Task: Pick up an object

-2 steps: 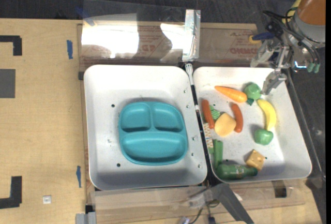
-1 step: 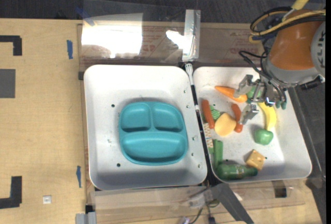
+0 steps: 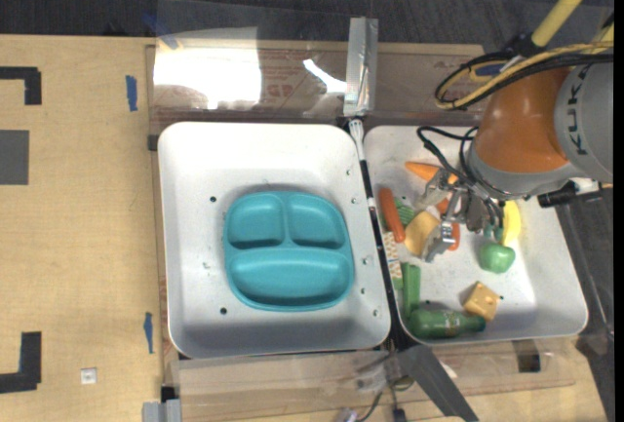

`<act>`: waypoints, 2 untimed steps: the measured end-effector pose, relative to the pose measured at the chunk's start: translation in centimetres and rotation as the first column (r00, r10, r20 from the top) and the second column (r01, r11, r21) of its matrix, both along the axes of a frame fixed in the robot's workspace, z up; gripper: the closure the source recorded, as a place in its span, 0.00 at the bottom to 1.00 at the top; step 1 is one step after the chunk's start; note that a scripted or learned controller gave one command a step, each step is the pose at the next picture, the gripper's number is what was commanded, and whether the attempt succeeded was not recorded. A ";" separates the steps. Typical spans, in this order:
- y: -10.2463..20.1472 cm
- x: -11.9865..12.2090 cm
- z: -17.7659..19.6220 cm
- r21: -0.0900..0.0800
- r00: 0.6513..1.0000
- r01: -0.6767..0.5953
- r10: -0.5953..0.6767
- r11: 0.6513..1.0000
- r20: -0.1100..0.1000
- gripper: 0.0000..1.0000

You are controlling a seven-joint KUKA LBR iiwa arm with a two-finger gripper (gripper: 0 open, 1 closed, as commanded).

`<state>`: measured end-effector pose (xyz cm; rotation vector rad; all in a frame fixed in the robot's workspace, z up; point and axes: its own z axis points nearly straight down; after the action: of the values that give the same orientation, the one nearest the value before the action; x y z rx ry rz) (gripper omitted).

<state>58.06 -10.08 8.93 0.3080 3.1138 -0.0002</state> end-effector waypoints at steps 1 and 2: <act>0.1 0.2 1.3 -0.001 1.000 -0.001 0.001 1.000 0.007 1.00; 7.3 3.8 10.1 0.004 0.999 0.038 -0.038 0.999 0.001 1.00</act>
<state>61.88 -2.80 19.03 0.3666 3.1067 0.0057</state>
